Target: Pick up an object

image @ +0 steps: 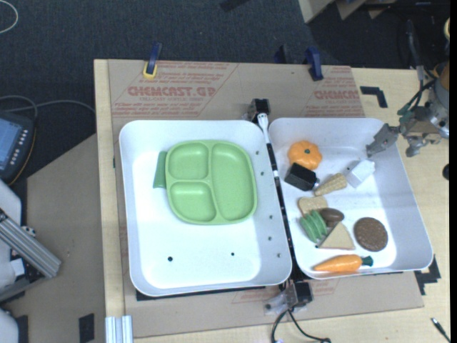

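The right bin (410,199) holds several toy foods: an orange pumpkin (304,152), a black block (300,176), a corn cob (330,185), a small white block (360,171), a green leafy piece (313,225), a brown round cookie (370,234) and a carrot (339,264). My gripper (397,144) hangs over the far right corner of this bin, above and to the right of the white block. Its fingers (378,141) are spread, it is open, and nothing sits between them.
The left bin (143,249) carries a green divided plate (211,181). A tan cracker (311,205), a dark brown piece (330,216) and a sandwich wedge (338,239) crowd the middle of the right bin. Clamps (151,62) stand at the bench's far edge.
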Tool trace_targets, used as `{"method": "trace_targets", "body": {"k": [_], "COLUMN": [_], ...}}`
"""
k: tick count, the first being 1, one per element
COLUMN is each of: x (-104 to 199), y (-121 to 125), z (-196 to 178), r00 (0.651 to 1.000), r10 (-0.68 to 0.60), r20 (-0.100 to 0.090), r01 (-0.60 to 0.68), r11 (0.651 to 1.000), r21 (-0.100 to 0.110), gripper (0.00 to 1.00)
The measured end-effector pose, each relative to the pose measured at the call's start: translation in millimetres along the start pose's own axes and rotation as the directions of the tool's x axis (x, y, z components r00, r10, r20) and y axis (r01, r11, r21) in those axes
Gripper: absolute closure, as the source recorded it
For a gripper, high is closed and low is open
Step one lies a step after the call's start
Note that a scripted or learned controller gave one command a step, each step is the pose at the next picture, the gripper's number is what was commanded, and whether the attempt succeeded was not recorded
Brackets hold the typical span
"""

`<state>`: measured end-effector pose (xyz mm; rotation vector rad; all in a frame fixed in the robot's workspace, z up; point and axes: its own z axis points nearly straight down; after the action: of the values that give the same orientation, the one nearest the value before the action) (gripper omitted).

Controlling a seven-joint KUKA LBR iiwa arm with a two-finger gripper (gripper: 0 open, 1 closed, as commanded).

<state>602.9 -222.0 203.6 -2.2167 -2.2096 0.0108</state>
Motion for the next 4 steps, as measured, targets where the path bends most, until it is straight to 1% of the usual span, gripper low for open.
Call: {"method": "trace_targets", "body": {"k": [1,2,3,4], "x": [0.4,-1.0,3.3,5.5], "y": [3.2,-2.1,-3.9,-2.2], "z": [-7.9,36.4,80.1,106.7], "r00": [1.000,1.000,1.000,1.000], "r10": [-0.003,-0.003,-0.004,-0.006], "r20": [0.004,0.002,0.001,0.001], "r01": [0.003,0.003,0.004,0.006], "r11": [1.000,1.000,1.000,1.000], "r21": [-0.014,-0.007,-0.008,-0.015], "gripper": [0.00,0.00,0.00,0.00]}}
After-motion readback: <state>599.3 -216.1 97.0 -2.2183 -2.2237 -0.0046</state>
